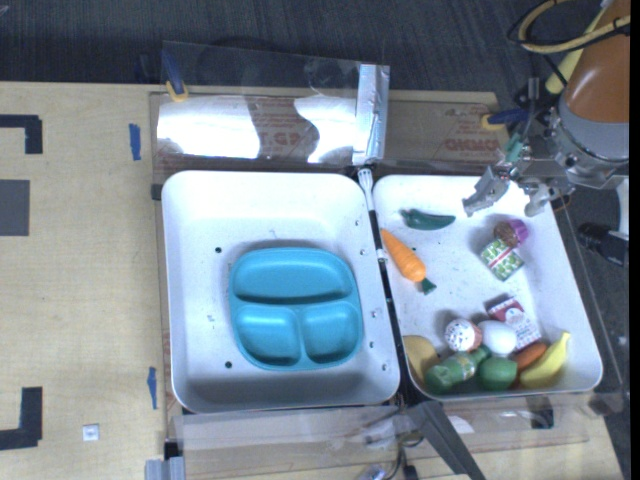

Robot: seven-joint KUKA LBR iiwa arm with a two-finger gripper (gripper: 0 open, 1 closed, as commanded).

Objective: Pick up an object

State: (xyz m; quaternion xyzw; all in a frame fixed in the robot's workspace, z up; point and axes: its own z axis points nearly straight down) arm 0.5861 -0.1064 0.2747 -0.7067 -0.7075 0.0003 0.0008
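Arm (pixel 598 98) at right bin's (pixel 585 298) far corner, claw (pixel 508 192) spread, empty

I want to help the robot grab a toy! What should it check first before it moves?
1. Toys within reach in the right bin: ok; carrot, green pepper and more lie there.
2. Tool above that bin: ok, it hangs over the top right corner.
3. Nothing in the tool yet: ok.
4. An easy toy standing alone: ok, the carrot has space around it.
5. Crowded pile at the bottom edge, banana included: not ok for a clean grab.
6. Tool open or shut: cannot tell.
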